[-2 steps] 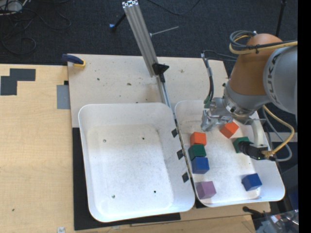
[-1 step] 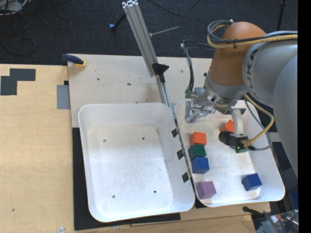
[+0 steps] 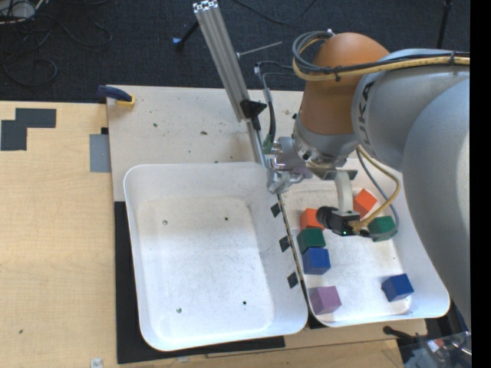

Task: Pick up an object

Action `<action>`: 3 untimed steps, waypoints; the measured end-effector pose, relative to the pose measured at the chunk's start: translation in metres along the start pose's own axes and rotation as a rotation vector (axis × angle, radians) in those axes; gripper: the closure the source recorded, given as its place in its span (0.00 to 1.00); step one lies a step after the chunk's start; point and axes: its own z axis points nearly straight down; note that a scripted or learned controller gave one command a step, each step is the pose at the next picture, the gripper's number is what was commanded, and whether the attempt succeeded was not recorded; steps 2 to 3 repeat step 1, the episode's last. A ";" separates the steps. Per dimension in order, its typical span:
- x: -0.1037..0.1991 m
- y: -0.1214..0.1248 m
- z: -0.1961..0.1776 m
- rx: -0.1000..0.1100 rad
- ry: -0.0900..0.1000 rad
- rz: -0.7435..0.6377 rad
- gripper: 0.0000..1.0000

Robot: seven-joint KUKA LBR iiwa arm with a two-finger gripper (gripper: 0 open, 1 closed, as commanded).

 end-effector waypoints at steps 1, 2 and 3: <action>0.052 0.013 0.000 -0.001 0.001 -0.001 1.00; 0.052 0.013 0.000 -0.001 0.001 -0.001 1.00; 0.052 0.013 0.000 -0.001 0.001 -0.001 1.00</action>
